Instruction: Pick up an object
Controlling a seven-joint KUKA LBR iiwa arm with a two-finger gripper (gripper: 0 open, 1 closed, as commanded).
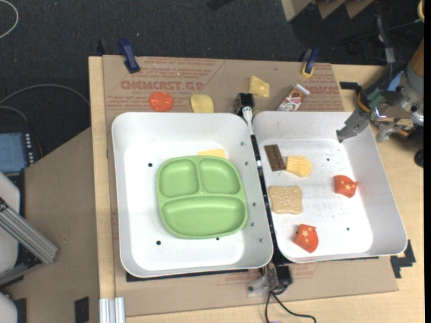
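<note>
A flat tan slice of toast (pixel 285 199), roughly square and matte, lay near the right bin's (pixel 384 180) left edge. The gripper (pixel 351 130) hovered over its far right corner, grip state unclear.

Robotics lab or test cell. Evidence: brown cardboard sheet (pixel 202 79) clamped to the bench with blue spring clamps (pixel 128 54), loose black cables (pixel 283 301) at the front edge, aluminium extrusion rail (pixel 27 237) at left, dark carpet floor (pixel 101 12).
</note>
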